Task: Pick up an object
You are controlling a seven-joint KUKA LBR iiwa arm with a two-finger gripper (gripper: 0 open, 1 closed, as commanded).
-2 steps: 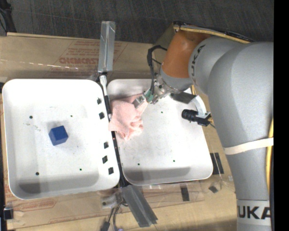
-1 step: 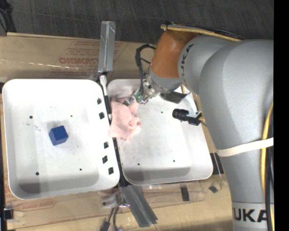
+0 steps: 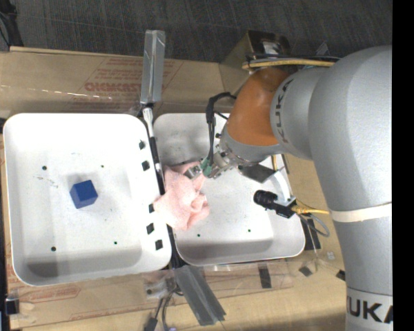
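Descending on pink cloth (image 3: 185, 200), lying directly below gripper (image 3: 199, 171) in right bin (image 3: 224, 247). We judge grasp approach underway. Finger state: cannot tell. Next: we close, then lift straight.

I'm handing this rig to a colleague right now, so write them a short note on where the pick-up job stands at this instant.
Claw: low in the right bin, at the top edge of the pink cloth. Whether it grips anything cannot be told from the camera view.
Things: pink cloth bunched against the right bin's left wall, by the divider. Blue cube sits alone in the left bin, away from the arm.
Done: arm has reached the cloth.
Left: no lift confirmed; nothing is seen raised off a bin floor. Check the grasp before counting it as a pick.
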